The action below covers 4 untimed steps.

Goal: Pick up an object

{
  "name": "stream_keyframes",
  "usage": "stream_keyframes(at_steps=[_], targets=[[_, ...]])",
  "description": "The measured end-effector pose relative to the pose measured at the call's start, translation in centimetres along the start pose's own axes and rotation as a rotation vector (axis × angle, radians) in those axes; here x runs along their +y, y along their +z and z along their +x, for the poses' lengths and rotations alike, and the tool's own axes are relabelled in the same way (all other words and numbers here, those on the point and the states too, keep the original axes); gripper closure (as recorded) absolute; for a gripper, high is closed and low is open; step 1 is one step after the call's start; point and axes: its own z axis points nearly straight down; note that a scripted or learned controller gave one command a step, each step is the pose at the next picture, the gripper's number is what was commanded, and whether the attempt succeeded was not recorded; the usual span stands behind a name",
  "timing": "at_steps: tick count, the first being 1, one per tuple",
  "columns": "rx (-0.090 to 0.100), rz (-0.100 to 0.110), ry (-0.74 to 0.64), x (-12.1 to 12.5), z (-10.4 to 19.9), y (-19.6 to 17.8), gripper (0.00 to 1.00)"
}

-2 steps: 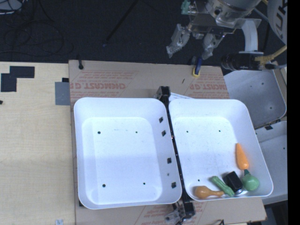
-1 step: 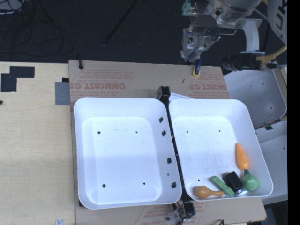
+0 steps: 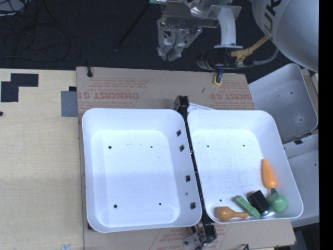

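Two shallow white bins sit side by side on the tabletop (image 3: 36, 155), and every object is crowded into the right bin's (image 3: 229, 124) near right corner: an orange carrot (image 3: 268, 174) lying along the right wall, a black block (image 3: 258, 201), a green piece (image 3: 278, 202) and a tan pear-shaped toy (image 3: 230, 213). The end effector (image 3: 174, 40) hangs beyond the far edge, well apart from them; I cannot tell its state. Walls hem that corner tightly.

Grey rounded arm (image 3: 291, 20) with dark lettering, metallic gripper (image 3: 174, 43) under a silvery wrist block, white cylinder just right of the gripper, yellowish cable and black hoses beside that cylinder
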Motion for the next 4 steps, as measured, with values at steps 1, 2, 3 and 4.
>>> stream_keyframes(at_steps=[1,2,3,4], targets=[[-0.002,0.000,0.005,1.54,5.79,-2.43,1.00],[-0.004,0.003,0.006,1.49,5.81,-2.70,1.00],[-0.004,0.003,0.009,1.56,6.41,-2.66,1.00],[-0.004,0.004,0.001,1.46,6.68,-2.66,1.00]])
